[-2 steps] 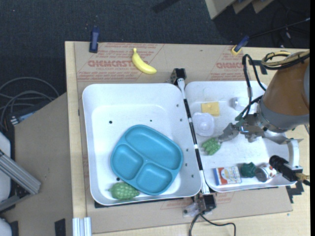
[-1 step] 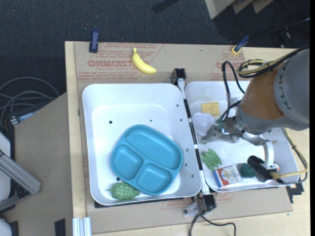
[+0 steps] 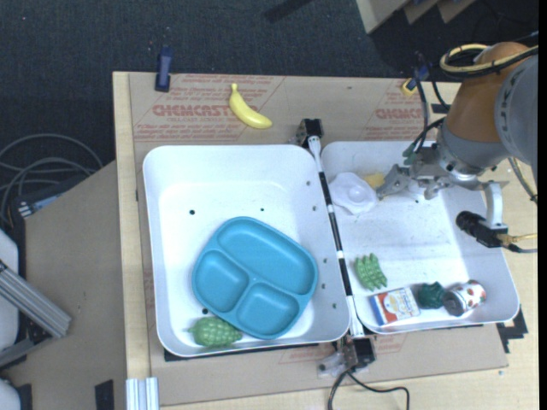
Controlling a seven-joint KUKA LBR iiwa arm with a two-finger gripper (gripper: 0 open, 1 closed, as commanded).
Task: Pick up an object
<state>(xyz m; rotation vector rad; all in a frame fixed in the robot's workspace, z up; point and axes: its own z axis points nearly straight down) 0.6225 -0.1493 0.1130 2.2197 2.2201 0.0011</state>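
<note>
one tool (image 3: 395,183) in right bin (image 3: 479,254), grip state unclear, white cup (image 3: 352,191) just beside it

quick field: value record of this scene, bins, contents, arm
left bin: blue divided plate, green bumpy item at its near-left edge
right bin: white lid-like piece, small green item, small carton, dark green item, small red-and-white item
outside bins: banana on the bench board
gripper: over far part of right bin, near the white piece; holds nothing visible
</note>
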